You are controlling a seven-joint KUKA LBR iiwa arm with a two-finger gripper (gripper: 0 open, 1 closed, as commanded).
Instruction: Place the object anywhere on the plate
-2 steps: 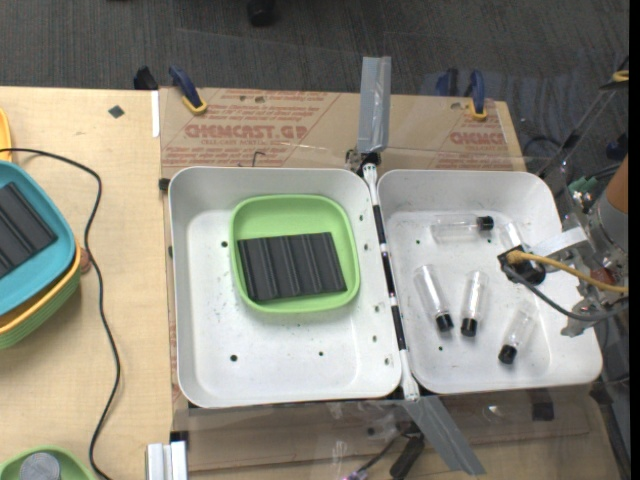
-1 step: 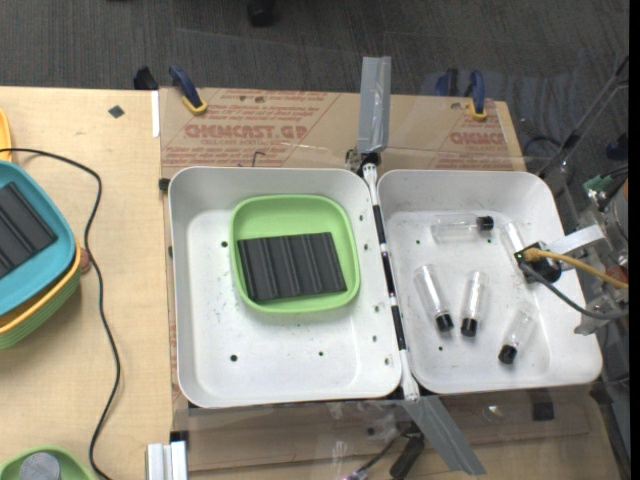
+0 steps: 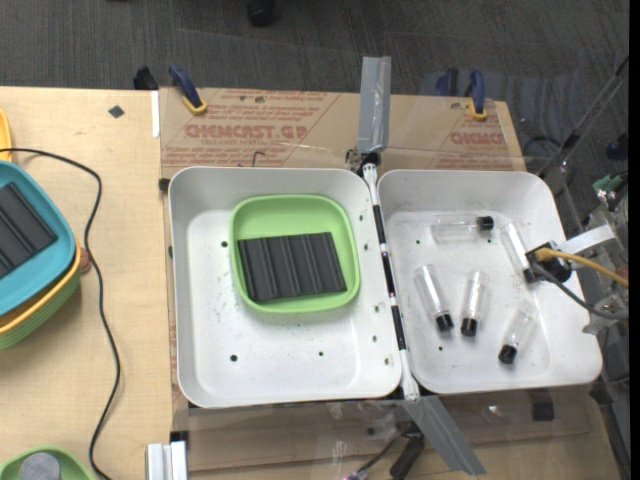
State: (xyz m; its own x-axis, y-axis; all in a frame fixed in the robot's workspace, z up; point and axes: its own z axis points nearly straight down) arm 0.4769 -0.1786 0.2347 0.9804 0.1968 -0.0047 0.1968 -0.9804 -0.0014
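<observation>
A square green plate [image 3: 292, 206] lies in the left white bin [image 3: 205, 318], toward its back. A dark grey ribbed pad [image 3: 293, 266] lies flat on the plate and covers most of its floor. Several clear plastic vials with black caps lie scattered in the right white bin [image 3: 560, 360]: one [image 3: 458, 231] sideways near the back, one [image 3: 433, 294] and one [image 3: 471, 300] side by side in the middle, and one [image 3: 516, 338] toward the front right.
A stack of teal and green dishes [image 3: 35, 268] sits at the bench's left edge, with a black cable [image 3: 100, 298] looping beside it. Cardboard [image 3: 270, 128] with clamps lies behind the bins. A yellow cable [image 3: 580, 260] and fittings overhang the right bin's right rim.
</observation>
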